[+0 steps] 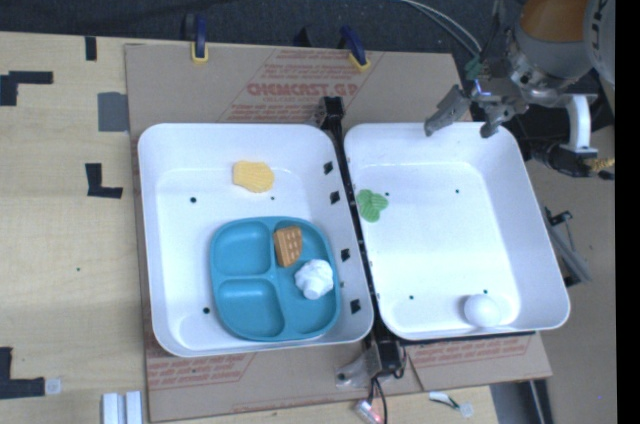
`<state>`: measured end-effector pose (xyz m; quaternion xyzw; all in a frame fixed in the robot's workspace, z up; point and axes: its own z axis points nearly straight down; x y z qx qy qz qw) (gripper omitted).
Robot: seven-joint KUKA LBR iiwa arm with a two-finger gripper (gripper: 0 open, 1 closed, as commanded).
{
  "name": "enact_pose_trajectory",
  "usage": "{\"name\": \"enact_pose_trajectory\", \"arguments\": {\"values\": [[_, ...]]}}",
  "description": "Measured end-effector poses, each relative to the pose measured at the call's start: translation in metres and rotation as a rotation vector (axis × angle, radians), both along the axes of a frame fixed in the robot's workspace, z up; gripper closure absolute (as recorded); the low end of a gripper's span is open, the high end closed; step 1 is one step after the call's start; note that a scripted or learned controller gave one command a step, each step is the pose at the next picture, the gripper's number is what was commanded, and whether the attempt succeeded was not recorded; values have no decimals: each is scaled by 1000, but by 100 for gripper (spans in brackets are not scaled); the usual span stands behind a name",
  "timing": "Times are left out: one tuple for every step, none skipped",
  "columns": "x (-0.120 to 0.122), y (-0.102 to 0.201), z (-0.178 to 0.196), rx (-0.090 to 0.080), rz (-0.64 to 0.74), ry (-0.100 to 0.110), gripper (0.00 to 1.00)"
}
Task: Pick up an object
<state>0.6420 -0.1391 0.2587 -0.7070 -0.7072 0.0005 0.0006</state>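
- Gripper [462, 122] hangs over the far rim of the right bin [530, 202], near its far right corner. Fingers spread wide, nothing btwn them. One finger [441, 118] pokes out over the bin's back wall, the other sits closer to the wrist.
- Closest pickable thing is the green lump [372, 205], down and left of the fingers, hard against the bin's left wall next to the divider [350, 212]. My guess: that's the trouble spot. A finger coming down on the wall side has basically no gap, so it prob lands on the rim or shoves the lump instead of closing round it.
- White ball [482, 309] sits well away from the fingers, at the near wall of the same bin. Round + near a sloped wall = likely rolls off if one fingertip touches first.
- Other stuff is in the left bin [160, 212], further still from the fingers: yellow piece [254, 176] on bare floor, and a blue divided plate [250, 297] holding a waffle-looking piece [288, 245] and a white crumpled bit [314, 278]. Plate ridges could snag a fingertip, imo.
- Open room: mid floor of the right bin is bare, straight below and toward the near side of the fingers, so lots of space to descend there, but nothing to grab.
- Yellow piece looks the easiest target, clear on all sides, tho reaching it means crossing the divider.
- Fingers are close to the back rim rn, so a straight drop from here risks clipping that edge.
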Motion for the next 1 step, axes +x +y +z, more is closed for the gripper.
{"name": "enact_pose_trajectory", "arguments": {"values": [[0,0,1,0,0,-1,0]]}}
